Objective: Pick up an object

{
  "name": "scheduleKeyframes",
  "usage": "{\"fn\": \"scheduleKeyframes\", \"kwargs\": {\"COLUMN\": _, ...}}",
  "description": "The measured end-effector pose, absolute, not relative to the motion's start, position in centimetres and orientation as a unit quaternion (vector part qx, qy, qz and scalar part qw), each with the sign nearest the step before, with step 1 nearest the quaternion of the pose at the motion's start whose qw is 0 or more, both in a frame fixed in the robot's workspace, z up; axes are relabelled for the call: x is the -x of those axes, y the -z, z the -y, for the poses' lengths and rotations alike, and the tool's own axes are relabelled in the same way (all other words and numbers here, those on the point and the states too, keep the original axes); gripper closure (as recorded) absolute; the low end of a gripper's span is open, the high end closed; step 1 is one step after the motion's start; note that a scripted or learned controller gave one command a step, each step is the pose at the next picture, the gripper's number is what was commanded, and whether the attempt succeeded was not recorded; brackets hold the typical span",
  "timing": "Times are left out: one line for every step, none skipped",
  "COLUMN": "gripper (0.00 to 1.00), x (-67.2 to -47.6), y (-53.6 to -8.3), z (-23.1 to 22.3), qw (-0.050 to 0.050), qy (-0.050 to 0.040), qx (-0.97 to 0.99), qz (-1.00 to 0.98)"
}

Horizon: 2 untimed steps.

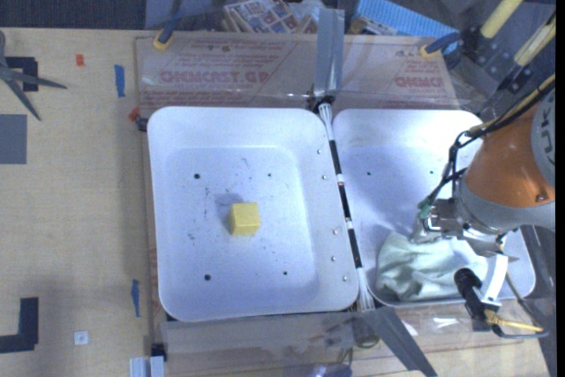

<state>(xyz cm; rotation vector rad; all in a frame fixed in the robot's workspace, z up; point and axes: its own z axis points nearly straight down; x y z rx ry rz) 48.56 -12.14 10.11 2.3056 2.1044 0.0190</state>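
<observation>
A: Nearest the lens, what lies there?

B: A crumpled pale green-white cloth [415, 271] in the right white plastic bin's [388, 150] front corner.

A: From the left?

B: Left white bin [177, 190]: one small yellow cube [245, 219], near centre, nothing around it. Between the bins, a dark divider strip [340, 181].

A: The gripper?

B: Gripper [441, 229] sits over the cloth's right edge, well apart from the cube. Its grip state: cannot tell.

Block [245, 219] mid left bin [177, 190]; cloth [415, 271] near corner right bin [388, 154], hand [441, 229] above cloth.
</observation>
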Motion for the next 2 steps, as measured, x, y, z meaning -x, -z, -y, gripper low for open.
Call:
{"fn": "scheduleKeyframes", "kwargs": {"gripper": 1.00, "x": -52.2, "y": -8.9, "z": 11.0, "qw": 0.004, "qy": -0.0027, "qx": -0.844, "qz": -0.536}}
{"fn": "scheduleKeyframes", "kwargs": {"gripper": 1.00, "x": -47.9, "y": -18.4, "z": 7.3, "qw": -0.001, "qy": 0.0013, "qx": -0.945, "qz": -0.326}}
